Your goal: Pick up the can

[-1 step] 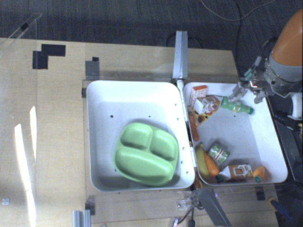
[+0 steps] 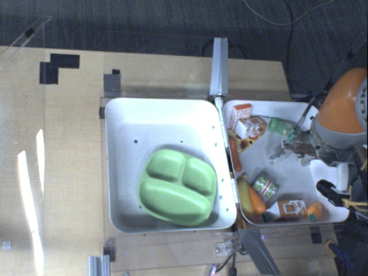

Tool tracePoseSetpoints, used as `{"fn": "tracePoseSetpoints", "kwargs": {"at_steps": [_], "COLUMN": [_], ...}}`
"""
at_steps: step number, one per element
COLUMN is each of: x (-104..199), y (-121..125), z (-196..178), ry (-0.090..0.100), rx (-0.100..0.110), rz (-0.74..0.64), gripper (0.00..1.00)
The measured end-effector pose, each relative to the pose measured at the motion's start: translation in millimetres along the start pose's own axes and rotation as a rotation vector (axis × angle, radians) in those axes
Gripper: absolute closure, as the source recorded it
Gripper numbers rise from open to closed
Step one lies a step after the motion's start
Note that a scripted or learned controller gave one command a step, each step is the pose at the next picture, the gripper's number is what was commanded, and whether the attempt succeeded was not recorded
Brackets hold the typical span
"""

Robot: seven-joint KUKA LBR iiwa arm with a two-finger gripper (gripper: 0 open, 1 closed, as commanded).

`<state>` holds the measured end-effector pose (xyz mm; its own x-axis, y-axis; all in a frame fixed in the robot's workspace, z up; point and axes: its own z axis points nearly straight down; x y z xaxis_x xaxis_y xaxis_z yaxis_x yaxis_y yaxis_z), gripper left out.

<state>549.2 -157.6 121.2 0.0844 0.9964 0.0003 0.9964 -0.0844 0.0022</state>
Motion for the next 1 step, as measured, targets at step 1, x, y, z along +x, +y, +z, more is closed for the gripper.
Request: {"fn": "tracePoseSetpoints", "kwargs": {"at_steps": [1], "x": [-33.7], "y": [-54.0], "z": [31.4], "ry": [-0.003], "rx": [-0.009], "rz": [-0.372], "gripper": [0.0]}}
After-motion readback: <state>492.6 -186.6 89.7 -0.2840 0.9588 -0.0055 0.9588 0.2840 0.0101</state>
